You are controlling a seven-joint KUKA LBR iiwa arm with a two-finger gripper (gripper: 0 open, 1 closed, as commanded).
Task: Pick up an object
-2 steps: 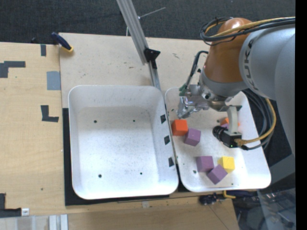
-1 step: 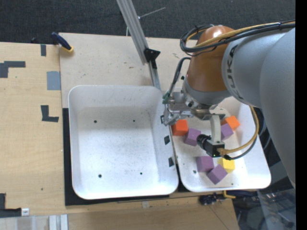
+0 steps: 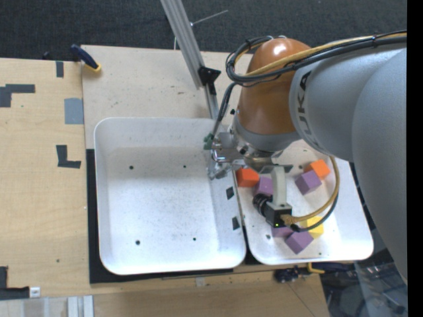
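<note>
Arm: the grey arm [image 3: 357, 104] reaches in from the right of the frame. Its orange band hangs over the centre, above the seam where the two bins meet.
Gripper: the gripper [image 3: 218, 158] sits low at mid-frame, right at the shared walls of the bins. The wrist hides most of it, so it cannot be told whether it is open or closed. No object is seen held in it.
Left bin: the left bin [image 3: 106, 197] fills the lower left and centre, and its floor shows plain white with a few dark specks.
Right bin: the right bin [image 3: 347, 240] at lower right holds the blocks.
Nearest objects: an orange block [image 3: 248, 177] lies just right of the gripper. A purple block [image 3: 264, 185] is close beside it, possibly touching.
Other objects: a second purple block [image 3: 307, 181] and a second orange block [image 3: 320, 169] sit together further right. A third purple block [image 3: 299, 241] lies near the bin's lower edge.
Done: apparently only the descent toward the bins, since every block seen rests on the bin floor.
Left: securing one block, most likely the nearest orange one, and lifting it clear.
</note>
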